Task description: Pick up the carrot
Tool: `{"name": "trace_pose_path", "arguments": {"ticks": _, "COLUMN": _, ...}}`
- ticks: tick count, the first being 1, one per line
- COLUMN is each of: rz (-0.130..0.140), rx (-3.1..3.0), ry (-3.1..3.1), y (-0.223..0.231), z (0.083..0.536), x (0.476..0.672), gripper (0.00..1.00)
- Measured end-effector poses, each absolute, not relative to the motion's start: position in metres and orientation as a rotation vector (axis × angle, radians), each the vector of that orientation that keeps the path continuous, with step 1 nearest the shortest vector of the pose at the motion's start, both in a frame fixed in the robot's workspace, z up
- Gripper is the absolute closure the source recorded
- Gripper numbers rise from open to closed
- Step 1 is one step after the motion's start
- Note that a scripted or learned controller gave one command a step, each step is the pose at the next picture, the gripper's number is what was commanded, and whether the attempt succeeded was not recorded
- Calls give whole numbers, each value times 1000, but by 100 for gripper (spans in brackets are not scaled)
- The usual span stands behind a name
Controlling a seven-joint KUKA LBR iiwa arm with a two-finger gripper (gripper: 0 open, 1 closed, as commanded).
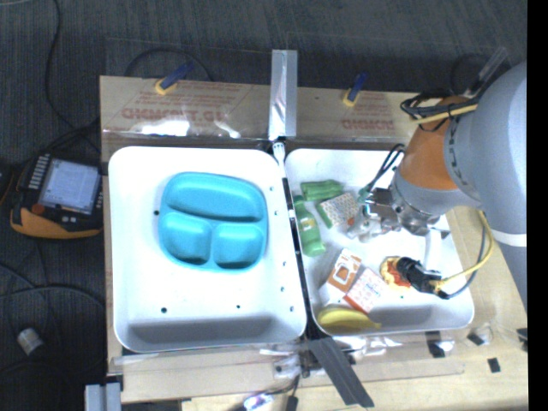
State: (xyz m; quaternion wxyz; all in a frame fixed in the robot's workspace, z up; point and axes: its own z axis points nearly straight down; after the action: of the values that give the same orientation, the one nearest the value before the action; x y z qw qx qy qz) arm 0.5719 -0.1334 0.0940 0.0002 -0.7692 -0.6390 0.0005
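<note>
Dark carpet surrounds the wooden bench [197,110], which carries two shallow white bins side by side. The grey arm with the orange band [505,161] reaches over the right bin [445,313]. The left bin [137,315] holds a light-blue divided plastic plate [212,219] and plays no part so far.

All the clutter sits in the right bin: a green wrapped packet [310,229] along its left wall, an orange-and-white printed carton [355,282] near the middle, and a yellow rounded item [342,318] at the near wall.

The gripper [372,215] hangs low over the bin's centre, beside a pale speckled packet [341,208]. We cannot tell whether it is released or clenched, and we see nothing carried in it.

Our best candidate for the carrot is the small orange-red piece [390,269] on the bin floor, just right of the carton and near the gripper. The identification is uncertain.

Judgement: approach under way, grasp and lift not yet done.
</note>
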Motion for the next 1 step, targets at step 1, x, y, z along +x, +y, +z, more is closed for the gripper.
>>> {"name": "trace_pose_path", "arguments": {"ticks": 1, "rz": 4, "rx": -2416, "ry": -2006, "y": -133, "z": 93, "x": 571, "gripper": 0}}
